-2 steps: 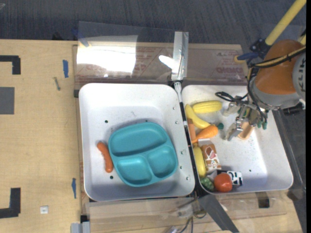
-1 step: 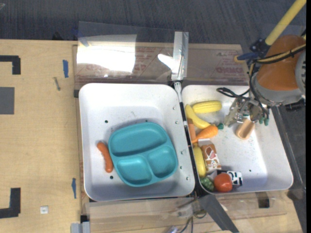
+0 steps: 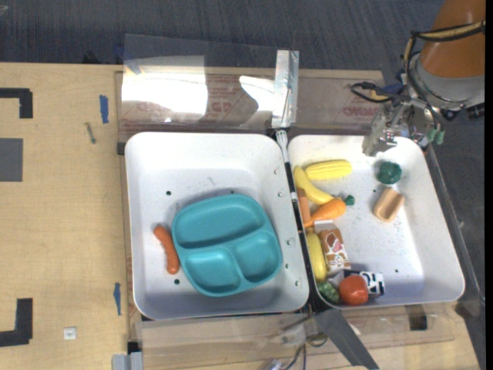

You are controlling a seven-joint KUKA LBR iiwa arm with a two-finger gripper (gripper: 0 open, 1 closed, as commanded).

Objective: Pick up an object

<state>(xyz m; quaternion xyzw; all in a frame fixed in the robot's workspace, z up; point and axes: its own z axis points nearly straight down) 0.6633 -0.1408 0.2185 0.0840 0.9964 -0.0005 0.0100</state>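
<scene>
Above the right bin's [image 3: 431,230] far corner, pincer [image 3: 383,141] hovering, grip state unclear, nothing visibly held

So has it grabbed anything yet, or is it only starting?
Only starting, it seems. Nothing looks picked: the corn, carrot and tomato lie in the right bin. The claw sits over that bin's far corner, near the green ball. Reaching, gripping and lifting are left.

A wooden bench [image 3: 62,230] bears two white bins [image 3: 146,160] side by side.
</scene>
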